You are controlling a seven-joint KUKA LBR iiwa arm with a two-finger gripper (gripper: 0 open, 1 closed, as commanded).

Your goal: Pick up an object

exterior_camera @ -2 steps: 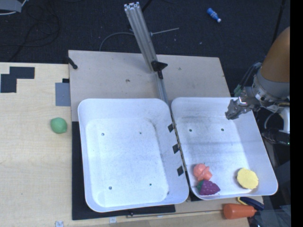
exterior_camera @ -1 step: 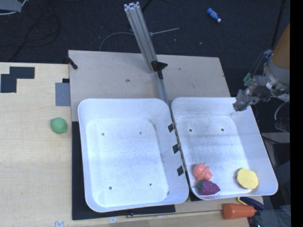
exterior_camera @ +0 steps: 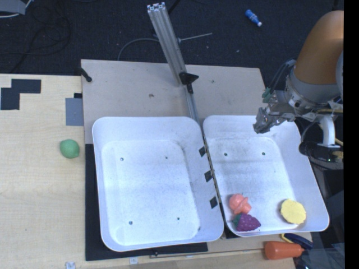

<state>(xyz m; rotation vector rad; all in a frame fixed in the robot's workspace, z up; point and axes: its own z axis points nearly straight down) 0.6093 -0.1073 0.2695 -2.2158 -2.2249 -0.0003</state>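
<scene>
Grey gripper point(exterior_camera: 263, 123) hangs over the far rim of the right bin point(exterior_camera: 303, 150); whether it is clenched or released I cannot tell. Near that bin's front edge lie a pink toy point(exterior_camera: 240, 203), purple grapes point(exterior_camera: 247, 222) and a yellow piece point(exterior_camera: 293, 211), well apart from the gripper. Left bin point(exterior_camera: 106, 150) sits beside it. A green ball point(exterior_camera: 69, 148) rests on the wooden bench point(exterior_camera: 33, 206) at left.
</scene>
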